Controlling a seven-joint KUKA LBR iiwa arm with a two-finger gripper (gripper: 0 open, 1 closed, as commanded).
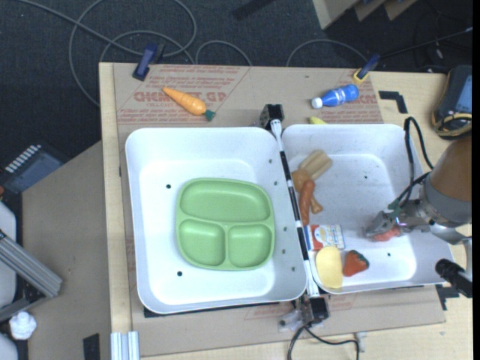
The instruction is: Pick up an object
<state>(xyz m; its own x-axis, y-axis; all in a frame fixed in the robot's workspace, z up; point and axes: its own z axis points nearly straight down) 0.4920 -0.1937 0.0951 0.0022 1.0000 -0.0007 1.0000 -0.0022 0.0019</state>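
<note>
Near the right bin's front edge, the gripper is clenching a small red object by its very tip; it is risking slipping out. Farther back, hot dogs are lying at the divider.

cardboard sheet | red print, partly legible: "CHICK..." | rest unreadable

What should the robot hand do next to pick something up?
Probably lift straight up a little, to test the grab. The gripper sits low in the right bin with a small red object right at its tips. Whether that object is really pinched can't be told, so a short lift would show it.
</note>
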